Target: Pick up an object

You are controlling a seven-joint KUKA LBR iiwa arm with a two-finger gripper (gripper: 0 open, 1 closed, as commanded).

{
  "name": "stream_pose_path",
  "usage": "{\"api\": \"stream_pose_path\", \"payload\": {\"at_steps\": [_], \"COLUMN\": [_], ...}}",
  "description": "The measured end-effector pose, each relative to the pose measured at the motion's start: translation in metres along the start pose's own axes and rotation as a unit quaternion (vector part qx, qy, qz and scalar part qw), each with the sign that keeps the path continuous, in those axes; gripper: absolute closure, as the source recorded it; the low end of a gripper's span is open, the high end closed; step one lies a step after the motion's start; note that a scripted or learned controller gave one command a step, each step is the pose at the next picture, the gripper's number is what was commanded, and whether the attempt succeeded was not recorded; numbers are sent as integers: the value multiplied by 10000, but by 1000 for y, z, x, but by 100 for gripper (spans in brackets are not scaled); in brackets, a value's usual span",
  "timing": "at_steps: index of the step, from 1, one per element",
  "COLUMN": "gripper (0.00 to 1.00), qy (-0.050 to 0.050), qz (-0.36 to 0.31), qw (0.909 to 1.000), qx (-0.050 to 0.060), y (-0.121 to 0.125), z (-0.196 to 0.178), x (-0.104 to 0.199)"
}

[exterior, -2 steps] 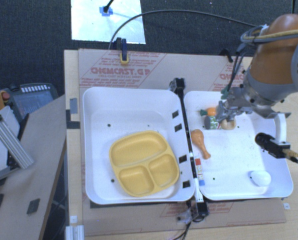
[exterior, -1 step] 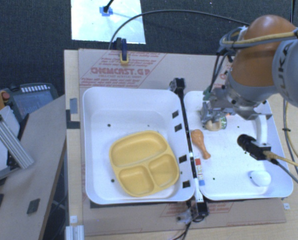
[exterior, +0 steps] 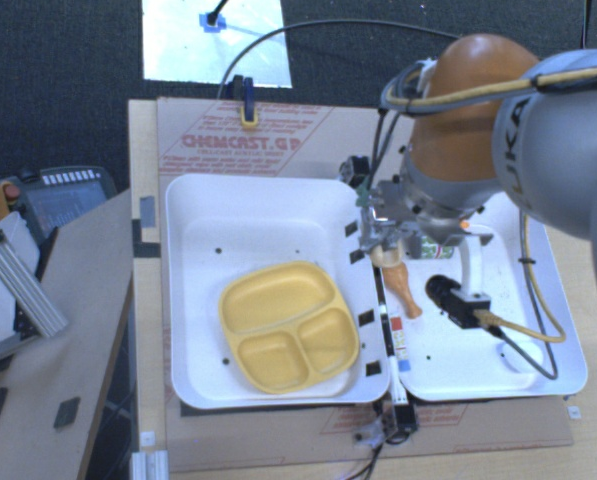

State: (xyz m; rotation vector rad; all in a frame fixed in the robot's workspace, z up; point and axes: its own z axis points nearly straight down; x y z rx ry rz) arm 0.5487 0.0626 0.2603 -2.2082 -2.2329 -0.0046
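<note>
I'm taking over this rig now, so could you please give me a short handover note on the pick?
Gripper: low over the left edge of the right bin; grasp cannot be told.
Things: tan drumstick-shaped object just under the gripper, in the right bin; yellow divided tray in the left bin.
Done: gripper is at the object.
Left: confirm a hold, then lift.

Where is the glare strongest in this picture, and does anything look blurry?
Camera view: the shiny pale sheet beyond the bench glares most; the white bin holding the yellow divided tray is brightly and evenly lit; the arm's orange band, nearest the lens, looks a little soft.
</note>
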Motion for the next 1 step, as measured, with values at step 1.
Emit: {"api": "stream_pose_path", "payload": {"at_steps": [1], "gripper": [100], "qy": [-6], "qz": [10], "qw": [10000], "qx": [8], "y": [1], "z": [12], "x": [42]}}
